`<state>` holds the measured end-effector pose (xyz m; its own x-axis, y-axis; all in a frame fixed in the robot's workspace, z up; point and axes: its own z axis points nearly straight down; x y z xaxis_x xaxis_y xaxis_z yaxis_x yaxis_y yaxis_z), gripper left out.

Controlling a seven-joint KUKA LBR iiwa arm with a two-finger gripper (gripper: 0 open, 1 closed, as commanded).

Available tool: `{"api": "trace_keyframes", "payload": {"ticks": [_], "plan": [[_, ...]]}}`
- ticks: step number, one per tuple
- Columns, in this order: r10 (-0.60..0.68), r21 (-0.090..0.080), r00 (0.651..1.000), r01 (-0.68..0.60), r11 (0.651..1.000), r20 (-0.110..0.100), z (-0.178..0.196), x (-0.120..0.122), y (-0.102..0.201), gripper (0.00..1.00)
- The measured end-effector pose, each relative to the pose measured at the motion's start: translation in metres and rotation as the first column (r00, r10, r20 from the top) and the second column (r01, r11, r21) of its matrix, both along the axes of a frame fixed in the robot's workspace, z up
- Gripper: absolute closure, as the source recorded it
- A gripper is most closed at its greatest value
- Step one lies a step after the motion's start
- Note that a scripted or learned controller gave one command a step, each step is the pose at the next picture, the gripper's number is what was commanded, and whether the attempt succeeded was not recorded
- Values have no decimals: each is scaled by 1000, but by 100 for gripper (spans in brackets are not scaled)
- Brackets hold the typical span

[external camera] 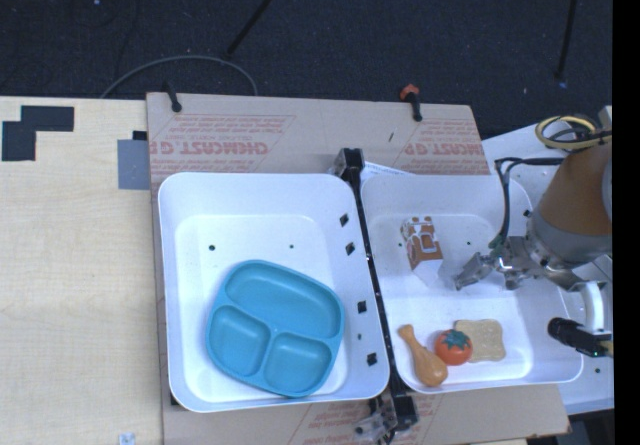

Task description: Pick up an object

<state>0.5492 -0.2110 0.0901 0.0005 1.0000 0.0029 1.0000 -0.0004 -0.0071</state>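
The right bin [448, 201] holds a small brown and white box-like toy [422, 240] near its middle. Along its front lie a tan chicken drumstick [424, 356], a red tomato [452, 347] and a slice of toast [481, 338]. My gripper [472, 273] reaches in from the right, low over the bin. It sits right of the box-like toy and above the toast. I see nothing between its fingers.
The left bin [190, 205] holds a blue divided plate [274, 327]. A black divider [358, 263] runs between the two bins. Cardboard [300, 138] lies under both bins, and the wooden bench [70, 273] stretches to the left.
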Motion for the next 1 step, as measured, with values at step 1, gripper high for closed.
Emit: {"api": "trace_keyframes", "payload": {"ticks": [1], "plan": [[-3, -1, 1000, 3, 1000, 2, 13, 0, -1, 100]]}}
